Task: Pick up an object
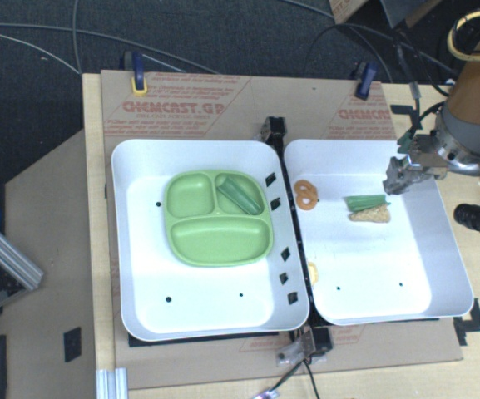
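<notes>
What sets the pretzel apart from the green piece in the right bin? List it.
The pretzel is orange-brown and ring-shaped; the green piece is a flat strip. The pretzel lies alone by the bin's left wall; the green piece touches a tan chunk, close to the gripper. Both lie in the right bin.

Two white bins (140,223) (439,256). One green divided plate (219,239), with one green piece (240,194) in a compartment. One orange ring (306,195). One green strip (366,201). One tan chunk (370,215). Two blue clamps (139,71) (364,80).

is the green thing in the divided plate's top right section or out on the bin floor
In. The dark green piece lies inside the upper right compartment of the green divided plate, in the left bin.
</notes>
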Available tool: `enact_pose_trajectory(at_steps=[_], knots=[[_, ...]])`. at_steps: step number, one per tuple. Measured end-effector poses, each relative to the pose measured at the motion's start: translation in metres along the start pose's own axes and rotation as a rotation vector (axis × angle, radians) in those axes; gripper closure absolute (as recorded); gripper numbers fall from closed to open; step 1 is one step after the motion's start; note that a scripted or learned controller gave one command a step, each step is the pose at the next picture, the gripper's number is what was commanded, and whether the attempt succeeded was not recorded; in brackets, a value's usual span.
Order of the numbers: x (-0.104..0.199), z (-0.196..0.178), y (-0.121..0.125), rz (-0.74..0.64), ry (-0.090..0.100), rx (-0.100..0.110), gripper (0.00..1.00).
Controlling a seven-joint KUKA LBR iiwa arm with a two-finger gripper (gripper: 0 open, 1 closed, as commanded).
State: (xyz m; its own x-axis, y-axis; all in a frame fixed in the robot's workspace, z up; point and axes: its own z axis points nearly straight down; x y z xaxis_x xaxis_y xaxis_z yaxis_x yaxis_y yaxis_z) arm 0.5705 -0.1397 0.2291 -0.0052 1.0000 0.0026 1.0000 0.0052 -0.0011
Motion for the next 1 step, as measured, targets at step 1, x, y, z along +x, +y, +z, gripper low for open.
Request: enact_pose_trajectory(at_steps=[1], knots=[[0.0532, -0.0091, 0.0044, -0.001, 0.0, -0.002, 1.0]])
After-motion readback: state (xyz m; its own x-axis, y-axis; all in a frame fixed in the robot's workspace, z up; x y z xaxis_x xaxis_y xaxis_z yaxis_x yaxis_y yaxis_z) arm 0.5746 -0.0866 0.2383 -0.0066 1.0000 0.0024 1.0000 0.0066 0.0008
